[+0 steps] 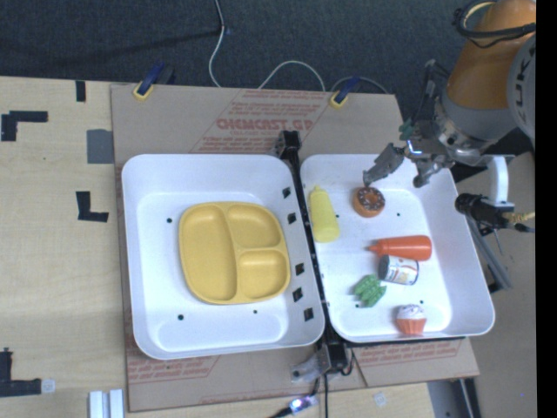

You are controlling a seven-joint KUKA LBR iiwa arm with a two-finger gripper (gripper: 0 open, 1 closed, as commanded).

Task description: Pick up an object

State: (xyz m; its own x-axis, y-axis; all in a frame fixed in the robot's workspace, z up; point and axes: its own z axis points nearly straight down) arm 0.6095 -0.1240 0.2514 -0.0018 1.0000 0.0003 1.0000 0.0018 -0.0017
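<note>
A bench seen from above at a slant holds 2 shallow white bins side by side on a sheet of cardboard. The left bin holds 1 thing: a yellow tray with 3 compartments, lying flat near the middle. A black divider runs between the bins. In the right bin, a yellow bottle lies along the left wall, just beside the divider. Right of it, near the far end, sits a small round donut with a dark top. Nearer the camera lie an orange carrot, a small can touching it from below, a green toy and a cupcake at the near edge. The arm, grey with an orange band, reaches in from the right, and its gripper hangs over the far end of this bin with its 2 fingers spread apart and nothing between them. One fingertip sits just above the donut. This looks like the approach step, with no grasp made yet. The next move likely calls for centring over the donut, lowering so the fingers straddle it, then closing.
</note>
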